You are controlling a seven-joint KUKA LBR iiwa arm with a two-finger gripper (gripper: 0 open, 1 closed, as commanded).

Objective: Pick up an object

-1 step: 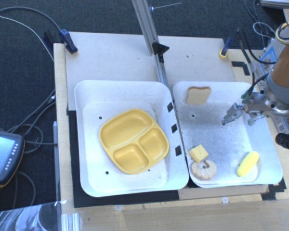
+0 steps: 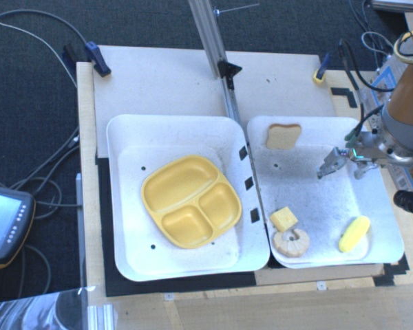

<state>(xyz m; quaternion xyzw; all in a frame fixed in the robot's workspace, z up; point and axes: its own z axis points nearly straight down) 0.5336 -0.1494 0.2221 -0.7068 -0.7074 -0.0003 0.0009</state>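
Observation:
The right bin [image 2: 382, 184] holds a toast slice [image 2: 283, 136] at its far left corner. A yellow cheese block [image 2: 284, 218] and a tan ring-shaped pastry [image 2: 291, 243] sit touching each other at the near left. A yellow oblong piece [image 2: 354, 234] lies at the near right. My gripper [image 2: 342, 172] hangs over the bin's right middle, above bare floor. It is open with nothing between its fingers, and it stands apart from every object.
The left bin [image 2: 124, 184] holds a yellow three-compartment plate [image 2: 191, 201]. A slanted metal rail [image 2: 213, 40] runs down to the divide between the bins. Blue and yellow clamps sit on the bench's far corners, and cables trail at the right.

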